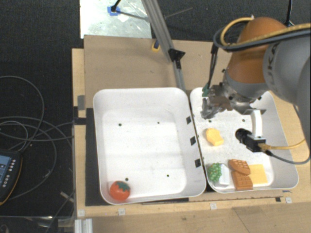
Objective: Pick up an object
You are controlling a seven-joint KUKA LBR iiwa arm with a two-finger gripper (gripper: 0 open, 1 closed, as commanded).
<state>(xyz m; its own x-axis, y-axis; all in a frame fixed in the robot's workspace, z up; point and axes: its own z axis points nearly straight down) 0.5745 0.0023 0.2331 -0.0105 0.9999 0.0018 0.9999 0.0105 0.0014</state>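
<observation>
Camera view: the arm (272,57) hangs over the right bin (286,178), its jaws above the yellow block (214,137); I cannot tell their spread. Nothing appears lifted, so the whole pick remains.

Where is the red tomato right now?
The tomato sits in the left bin, in its near-left corner, far from the gripper over the right bin.
</observation>
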